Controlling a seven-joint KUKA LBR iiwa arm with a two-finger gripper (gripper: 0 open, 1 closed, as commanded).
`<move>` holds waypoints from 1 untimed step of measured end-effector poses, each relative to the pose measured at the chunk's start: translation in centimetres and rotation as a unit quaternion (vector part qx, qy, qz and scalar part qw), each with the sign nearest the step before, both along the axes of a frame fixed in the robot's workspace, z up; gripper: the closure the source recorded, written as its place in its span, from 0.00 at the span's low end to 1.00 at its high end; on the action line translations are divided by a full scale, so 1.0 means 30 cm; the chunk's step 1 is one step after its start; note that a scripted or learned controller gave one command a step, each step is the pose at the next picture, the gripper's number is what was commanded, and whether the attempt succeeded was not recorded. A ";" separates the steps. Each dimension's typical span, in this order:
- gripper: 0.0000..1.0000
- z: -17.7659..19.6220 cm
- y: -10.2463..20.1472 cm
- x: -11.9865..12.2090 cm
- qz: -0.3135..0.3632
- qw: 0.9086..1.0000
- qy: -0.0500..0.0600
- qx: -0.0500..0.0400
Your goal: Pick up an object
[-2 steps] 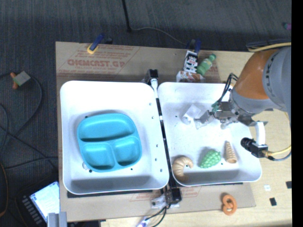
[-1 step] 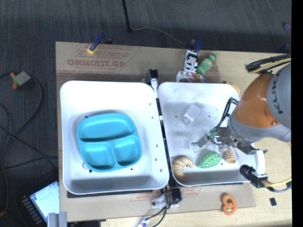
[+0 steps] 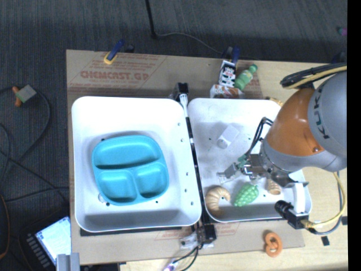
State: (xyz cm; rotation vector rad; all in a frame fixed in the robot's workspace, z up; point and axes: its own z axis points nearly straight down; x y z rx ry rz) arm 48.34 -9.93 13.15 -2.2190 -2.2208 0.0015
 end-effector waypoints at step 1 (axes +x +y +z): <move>0.00 0.514 -0.144 0.003 -0.001 1.000 -0.002 -0.002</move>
